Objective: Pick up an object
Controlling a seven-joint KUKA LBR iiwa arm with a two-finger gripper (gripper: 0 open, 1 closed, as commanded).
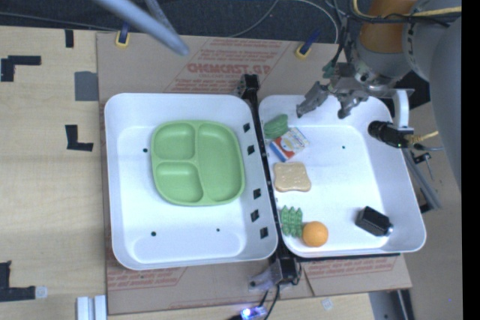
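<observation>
Grey arm hangs at upper right, its gripper (328, 101) spread wide with nothing in it, above the right bin's (390, 183) far rim. You're at the approach step. Next, pick a target: the toast (292, 177), mid-frame, lies apart enough for a straight descent.

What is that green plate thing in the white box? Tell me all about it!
The green tray is a light green, plastic-looking plate with rounded corners. Raised ridges split it into three sections: one long one on the right side of the picture and two smaller ones on the left. All three sections have nothing in them. It lies flat, turned a little askew, on the floor of the left white bin, roughly in the middle. Just the bin floor touches it.
</observation>
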